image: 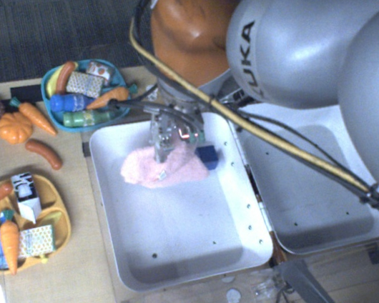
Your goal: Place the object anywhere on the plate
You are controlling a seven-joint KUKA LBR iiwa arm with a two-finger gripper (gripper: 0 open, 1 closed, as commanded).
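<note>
Jaws state: could not tell | my gripper (162, 147) hovered over pink plate (151, 170) | blue object (208, 156) at plate's right edge | advice: set it squarely inside.

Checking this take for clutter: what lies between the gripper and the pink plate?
Nothing, in the camera view. The gripper hangs right over the plate, its tips against the pink surface; the blue block sits beside them at the plate's right edge.
</note>
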